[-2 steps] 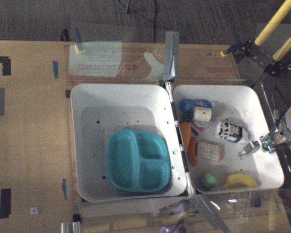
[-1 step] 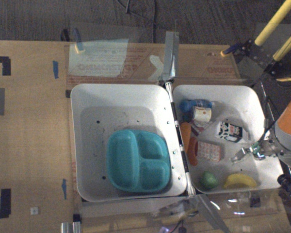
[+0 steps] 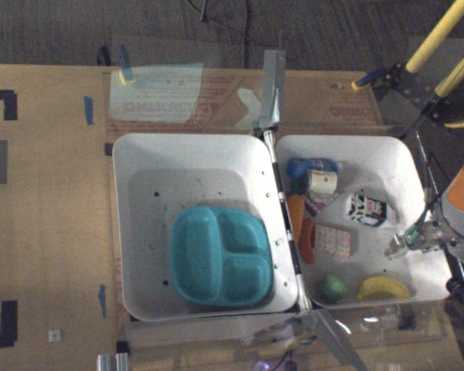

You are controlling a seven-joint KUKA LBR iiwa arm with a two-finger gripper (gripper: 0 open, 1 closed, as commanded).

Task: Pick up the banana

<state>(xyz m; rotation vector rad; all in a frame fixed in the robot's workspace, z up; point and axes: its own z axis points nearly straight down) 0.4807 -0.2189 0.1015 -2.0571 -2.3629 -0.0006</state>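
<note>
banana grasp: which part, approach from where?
Take the banana at mid-body, from straight above, claw closing across its narrow width. It lies flat, lengthwise along the right bin's near wall; the green ball sits just off its left tip, so avoid that end.

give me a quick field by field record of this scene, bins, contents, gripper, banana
left bin: holds a teal divided plate
right bin: holds banana, green ball, orange carrot, small cartons
banana: lying at the near edge of the right bin, nothing gripping it
green ball: just left of the banana
carrot: along the bin's left wall
gripper: low in the right bin, above and right of the banana, not touching it
task state: banana not yet picked up
</note>
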